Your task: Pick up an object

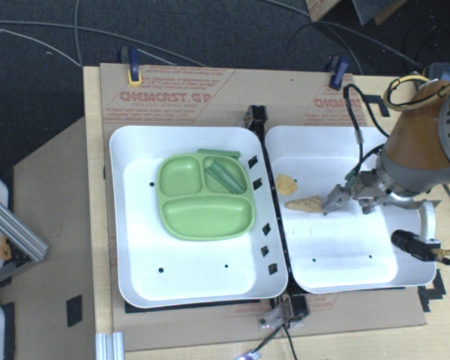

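Observation:
In the right bin (345,265) a tan wedge-shaped piece (303,205) lies near the left wall. A smaller yellowish lump (286,184) sits just above it. My gripper (350,203) hangs low over the middle of the right bin, just right of the wedge. It is open, with nothing between its fingers, and its left fingertip (330,205) is close to the wedge's right end. The left bin (187,268) holds a green divided plate (206,220) with a green object (226,175) in its upper right compartment.
The arm's orange band (420,130) and grey wrist rise over the right bin's right side. Black clips line the wall between the two bins (264,231). Open white floor lies in the lower half of each bin.

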`<state>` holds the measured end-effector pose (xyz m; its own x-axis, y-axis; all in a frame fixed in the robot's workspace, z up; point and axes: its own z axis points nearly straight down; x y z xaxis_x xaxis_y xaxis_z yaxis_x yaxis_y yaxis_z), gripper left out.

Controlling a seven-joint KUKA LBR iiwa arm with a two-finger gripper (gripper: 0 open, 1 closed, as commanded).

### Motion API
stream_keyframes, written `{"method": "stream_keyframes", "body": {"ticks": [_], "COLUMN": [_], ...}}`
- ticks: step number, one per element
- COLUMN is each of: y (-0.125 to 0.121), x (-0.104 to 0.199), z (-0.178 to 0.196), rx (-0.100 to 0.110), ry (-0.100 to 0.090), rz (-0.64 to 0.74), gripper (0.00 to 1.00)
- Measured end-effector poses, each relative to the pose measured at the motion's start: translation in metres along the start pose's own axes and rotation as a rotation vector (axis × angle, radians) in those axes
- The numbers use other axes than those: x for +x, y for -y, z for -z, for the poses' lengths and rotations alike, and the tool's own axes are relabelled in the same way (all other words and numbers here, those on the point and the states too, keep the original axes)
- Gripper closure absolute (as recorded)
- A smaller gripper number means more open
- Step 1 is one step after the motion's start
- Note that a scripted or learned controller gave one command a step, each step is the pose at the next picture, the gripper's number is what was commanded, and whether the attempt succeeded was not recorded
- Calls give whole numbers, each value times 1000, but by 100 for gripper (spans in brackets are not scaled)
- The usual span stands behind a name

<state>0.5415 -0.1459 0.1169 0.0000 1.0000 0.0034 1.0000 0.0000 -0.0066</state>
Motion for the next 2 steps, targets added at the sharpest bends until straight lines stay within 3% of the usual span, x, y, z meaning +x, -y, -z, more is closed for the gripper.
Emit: {"method": "stream_keyframes", "body": {"ticks": [1,2], "y": [-2,1], "x": [-1,-11], "z": [14,71], "rx": [-7,-13], "ry": [2,5], "rz": [-1,-1], "gripper": [100,100]}}
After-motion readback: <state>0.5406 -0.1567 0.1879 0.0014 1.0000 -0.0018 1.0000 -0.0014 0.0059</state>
